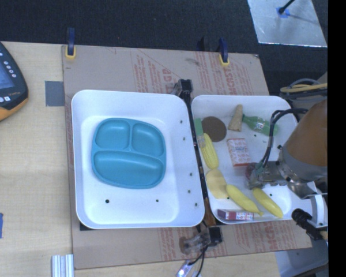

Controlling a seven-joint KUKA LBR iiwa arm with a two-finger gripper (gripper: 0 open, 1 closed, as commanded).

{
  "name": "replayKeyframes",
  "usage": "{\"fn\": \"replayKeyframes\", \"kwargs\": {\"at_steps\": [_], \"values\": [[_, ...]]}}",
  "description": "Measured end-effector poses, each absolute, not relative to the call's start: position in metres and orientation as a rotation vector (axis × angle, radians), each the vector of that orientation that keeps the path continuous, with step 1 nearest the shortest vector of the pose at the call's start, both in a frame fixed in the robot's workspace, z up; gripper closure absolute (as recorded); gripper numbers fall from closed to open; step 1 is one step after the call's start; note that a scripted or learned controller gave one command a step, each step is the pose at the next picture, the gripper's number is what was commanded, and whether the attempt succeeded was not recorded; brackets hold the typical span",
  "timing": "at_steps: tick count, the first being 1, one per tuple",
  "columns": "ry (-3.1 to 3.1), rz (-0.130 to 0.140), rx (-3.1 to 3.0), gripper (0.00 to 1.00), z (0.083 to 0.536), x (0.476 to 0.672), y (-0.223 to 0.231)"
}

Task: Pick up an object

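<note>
The right bin holds several small items: a corn cob, a pale yellow piece, two yellow bananas, a brown disc, a tan cone-shaped piece, a green bottle, a red-and-white packet and a small flat red bar. My gripper is down inside this bin at its right side, just above the bananas and below the packet. The arm's wrist covers its fingers from this angle.
The left bin contains a blue divided plate. A tablet-like device lies at the far left of the bench. Clamps hold the cardboard sheet at the back. The arm's body overhangs the right bin's right edge.
</note>
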State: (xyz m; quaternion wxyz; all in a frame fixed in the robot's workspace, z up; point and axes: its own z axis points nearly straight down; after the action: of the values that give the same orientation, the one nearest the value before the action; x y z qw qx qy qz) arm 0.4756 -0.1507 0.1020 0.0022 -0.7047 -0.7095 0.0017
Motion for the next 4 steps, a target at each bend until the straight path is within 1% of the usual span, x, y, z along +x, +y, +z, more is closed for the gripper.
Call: {"fn": "replayKeyframes", "kwargs": {"at_steps": [3, 4], "values": [[-2.236, 0.01, -2.207, 1.0, 0.132, 0.476, -0.153], [-2.229, -0.003, -2.216, 1.0, 0.208, 0.477, -0.133]]}}
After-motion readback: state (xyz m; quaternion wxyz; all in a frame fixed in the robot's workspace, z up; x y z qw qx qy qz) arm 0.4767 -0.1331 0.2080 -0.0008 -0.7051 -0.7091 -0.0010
